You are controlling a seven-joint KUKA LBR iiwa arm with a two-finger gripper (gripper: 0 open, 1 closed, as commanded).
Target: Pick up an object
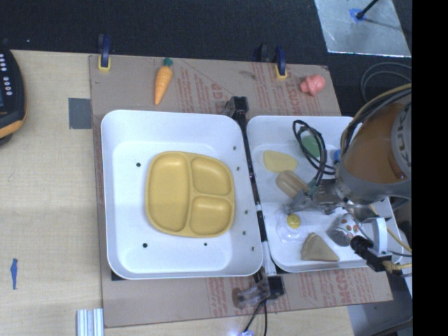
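- Fingers (297,202) of the grey two-finger gripper (299,205): spread unclear, cannot tell; nothing visibly held.
- Tan cylindrical block (289,182) just beside them; small yellow ball (294,221) below.
- Tan wedge (318,248) nearby, all in the right white bin (273,257).
- Yellow divided plate (190,193) in the left white bin (126,257).

One fixed overhead view, slanted down over both white bins (112,187), seemingly from moderate height.

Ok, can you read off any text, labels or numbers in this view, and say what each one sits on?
Nothing can be quoted for certain.
Red print on the cardboard sheet under the bins: too faint and blurred to read.
Buttons on the black and orange device at the left edge: marks too small to read.
Patterned item beside the gripper in the right bin: any print is illegible.
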